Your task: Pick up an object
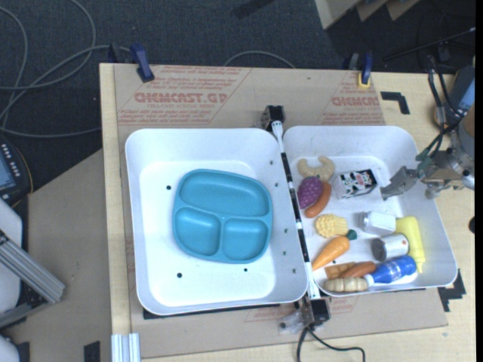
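- Dark carpet with loose cables surrounds the surface (pixel 226 89), which carries two white bins side by side.
- Left bin (pixel 151 172) holds a blue divided plate (pixel 221 215).
- Right bin (pixel 430 232) holds the candidates: carrot (pixel 330 252), corn (pixel 330 224), purple grapes (pixel 309 191), yellow bottle (pixel 411 236), all crowded, several touching.
- At the right bin's far right edge, the tool (pixel 404 181) holds nothing; whether its jaws stand wide or narrow I cannot tell.
- Best bet: pick a piece with free flanks, perhaps the yellow bottle, and descend squarely across its narrow width.
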Available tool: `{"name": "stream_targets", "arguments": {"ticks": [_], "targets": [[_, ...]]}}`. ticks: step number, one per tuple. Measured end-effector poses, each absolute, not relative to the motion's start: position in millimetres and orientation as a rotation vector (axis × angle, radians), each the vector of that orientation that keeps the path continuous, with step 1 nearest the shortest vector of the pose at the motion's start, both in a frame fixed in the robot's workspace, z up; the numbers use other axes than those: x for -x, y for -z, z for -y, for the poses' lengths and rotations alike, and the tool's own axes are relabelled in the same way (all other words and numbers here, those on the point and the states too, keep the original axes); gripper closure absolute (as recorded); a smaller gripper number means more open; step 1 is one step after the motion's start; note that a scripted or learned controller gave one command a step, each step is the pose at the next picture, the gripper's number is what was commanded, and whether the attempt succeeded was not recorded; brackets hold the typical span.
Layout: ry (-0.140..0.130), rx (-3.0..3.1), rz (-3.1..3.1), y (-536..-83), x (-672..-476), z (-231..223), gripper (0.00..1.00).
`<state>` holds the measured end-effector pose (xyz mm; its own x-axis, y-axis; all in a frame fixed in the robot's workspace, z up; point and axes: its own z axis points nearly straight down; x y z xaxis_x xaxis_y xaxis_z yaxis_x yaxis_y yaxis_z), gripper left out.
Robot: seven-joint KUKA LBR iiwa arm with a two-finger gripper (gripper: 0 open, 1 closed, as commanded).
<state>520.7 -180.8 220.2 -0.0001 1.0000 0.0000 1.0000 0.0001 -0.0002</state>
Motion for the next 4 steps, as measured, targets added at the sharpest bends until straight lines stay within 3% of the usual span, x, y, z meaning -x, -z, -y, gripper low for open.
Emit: {"name": "stream_targets", "arguments": {"ticks": [1, 2, 3, 4], "targets": [[0.016, 2.233, 2.237, -104, -529.1, 142, 0.0], [0.008, 2.218, 2.234, -105, -602.8, 105, 0.0], [0.002, 2.221, 2.225, -114, -599.1, 107, 1.0], [0.001, 2.221, 2.225, -114, -598.9, 107, 0.0]]}}
